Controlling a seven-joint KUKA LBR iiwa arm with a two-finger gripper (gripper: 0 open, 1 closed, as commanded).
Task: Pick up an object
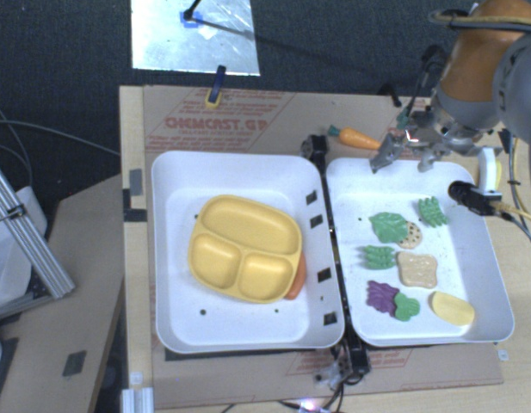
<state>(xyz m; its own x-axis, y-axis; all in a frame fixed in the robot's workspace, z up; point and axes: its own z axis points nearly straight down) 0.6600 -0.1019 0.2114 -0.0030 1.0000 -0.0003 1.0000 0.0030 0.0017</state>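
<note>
In the left white bin (pixel 175 188) a yellow 3-section tray (pixel 244 248) lies long axis left-right, an orange piece (pixel 296 280) at its right edge. The right bin (pixel 484 261) holds 7 toy foods. A carrot (pixel 357 138) lies behind it, tip right. The gripper (pixel 404 155) hangs spread, gripping nothing.

Open floor at the right bin's (pixel 497 304) far end (toy food (pixel 409 269) crowding its near half)
</note>
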